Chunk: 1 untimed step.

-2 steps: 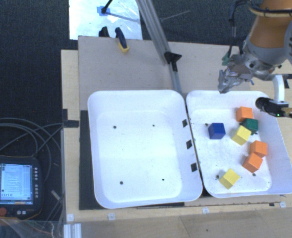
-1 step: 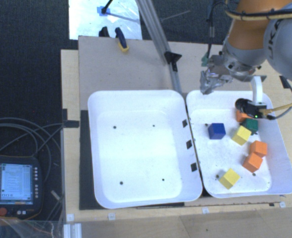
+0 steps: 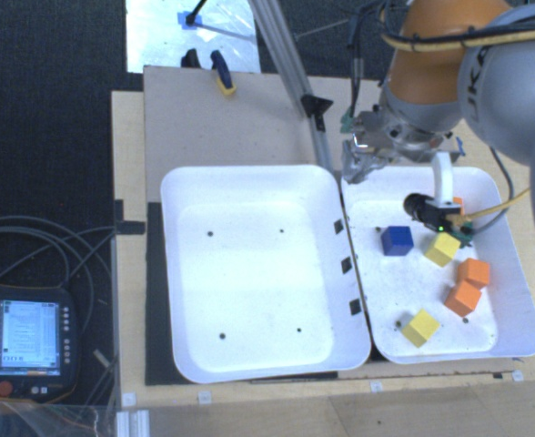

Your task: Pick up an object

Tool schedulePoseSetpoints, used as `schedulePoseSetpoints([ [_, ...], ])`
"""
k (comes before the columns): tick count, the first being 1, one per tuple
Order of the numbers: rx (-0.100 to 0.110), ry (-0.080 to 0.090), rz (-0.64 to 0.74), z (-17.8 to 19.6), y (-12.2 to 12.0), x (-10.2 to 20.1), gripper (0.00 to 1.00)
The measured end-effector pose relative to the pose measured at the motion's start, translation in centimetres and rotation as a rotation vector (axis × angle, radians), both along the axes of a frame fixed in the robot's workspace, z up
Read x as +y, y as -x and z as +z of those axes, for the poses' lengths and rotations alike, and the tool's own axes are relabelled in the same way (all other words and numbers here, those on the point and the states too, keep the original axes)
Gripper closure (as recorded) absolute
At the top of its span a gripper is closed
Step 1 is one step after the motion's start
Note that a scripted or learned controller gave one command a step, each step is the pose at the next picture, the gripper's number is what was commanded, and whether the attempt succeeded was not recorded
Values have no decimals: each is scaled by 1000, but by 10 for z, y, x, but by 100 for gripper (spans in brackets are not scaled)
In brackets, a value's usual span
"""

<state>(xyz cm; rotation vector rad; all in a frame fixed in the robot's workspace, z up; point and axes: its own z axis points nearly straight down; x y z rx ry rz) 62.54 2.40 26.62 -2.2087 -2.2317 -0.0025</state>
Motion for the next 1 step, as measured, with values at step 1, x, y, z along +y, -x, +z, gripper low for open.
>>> schedulePoseSetpoints([
  [1,0,0,0,-14,7,47,100],
])
